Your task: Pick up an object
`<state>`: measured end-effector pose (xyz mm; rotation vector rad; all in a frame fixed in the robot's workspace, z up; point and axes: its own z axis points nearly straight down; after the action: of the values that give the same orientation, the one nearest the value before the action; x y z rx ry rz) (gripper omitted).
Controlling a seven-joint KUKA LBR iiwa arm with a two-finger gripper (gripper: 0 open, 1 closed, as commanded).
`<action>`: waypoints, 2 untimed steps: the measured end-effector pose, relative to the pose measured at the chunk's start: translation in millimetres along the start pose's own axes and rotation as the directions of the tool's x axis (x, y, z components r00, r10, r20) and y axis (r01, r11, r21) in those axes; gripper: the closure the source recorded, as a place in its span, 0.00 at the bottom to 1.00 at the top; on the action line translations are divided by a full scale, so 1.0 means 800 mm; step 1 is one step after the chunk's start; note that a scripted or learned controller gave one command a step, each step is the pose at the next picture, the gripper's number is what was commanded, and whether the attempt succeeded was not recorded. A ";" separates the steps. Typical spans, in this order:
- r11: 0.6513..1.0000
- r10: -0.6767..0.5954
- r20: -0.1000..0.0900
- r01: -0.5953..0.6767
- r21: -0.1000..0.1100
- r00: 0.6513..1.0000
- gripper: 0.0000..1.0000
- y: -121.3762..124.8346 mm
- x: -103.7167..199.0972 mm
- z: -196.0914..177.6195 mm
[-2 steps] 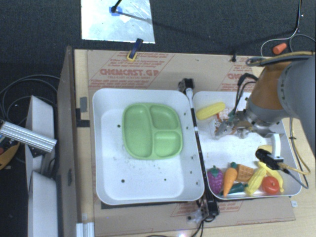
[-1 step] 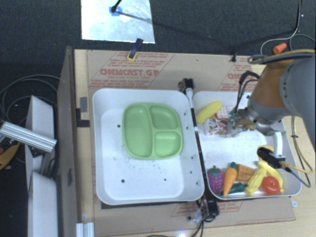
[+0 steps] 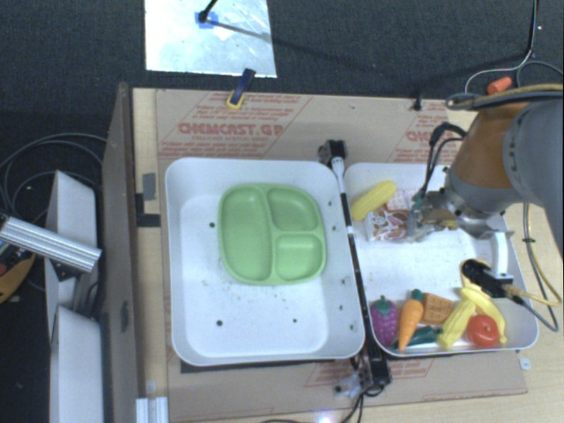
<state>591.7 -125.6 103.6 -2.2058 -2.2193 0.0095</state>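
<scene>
My gripper (image 3: 418, 222) is low in the upper part of the right bin (image 3: 441, 258), reaching in from the right. Its tip sits right beside a white and red packet (image 3: 384, 226), touching or nearly touching the packet's right edge. A yellow corn cob (image 3: 373, 199) lies just up and left of the packet. Along the bin's front wall lie purple grapes (image 3: 383, 312), a carrot (image 3: 410, 318), an orange cracker (image 3: 437, 307), a banana (image 3: 460, 317) and a red tomato (image 3: 482, 330).
The left bin (image 3: 198, 324) holds a green divided plate (image 3: 270, 233) near its middle. A divider ridge (image 3: 351, 245) separates the two bins. The arm's grey and orange body (image 3: 502, 161) hangs over the right bin's far right corner.
</scene>
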 end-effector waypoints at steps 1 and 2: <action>1.000 -0.003 -0.001 0.003 -0.001 1.000 1.00 0.000 0.000 -0.013; 1.000 0.006 0.003 -0.006 -0.010 1.000 1.00 -0.082 0.025 -0.032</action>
<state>526.2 -105.8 130.0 -2.2187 -2.2192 0.0016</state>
